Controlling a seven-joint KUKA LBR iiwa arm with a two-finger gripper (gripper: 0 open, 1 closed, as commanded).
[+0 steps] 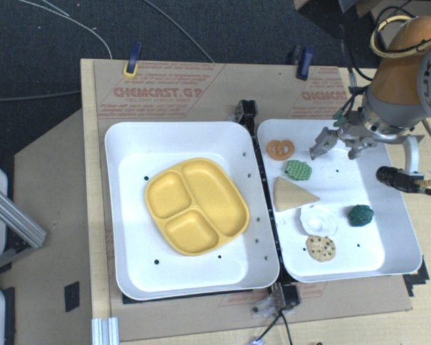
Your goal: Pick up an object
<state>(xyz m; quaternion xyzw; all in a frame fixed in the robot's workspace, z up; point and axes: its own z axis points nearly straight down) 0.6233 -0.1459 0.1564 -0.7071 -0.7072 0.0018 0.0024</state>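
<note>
On the worktop, the left bin carries a yellow divided plate. The right bin holds a cheese wedge, fried egg, dark green lump, cookie, light green disc and pretzel. The pincer hangs above this bin's upper part, fingers apart, clasping nothing.

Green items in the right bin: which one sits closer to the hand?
The lighter green round piece, beside the pretzel; the darker green one lies farther from the hand.
</note>
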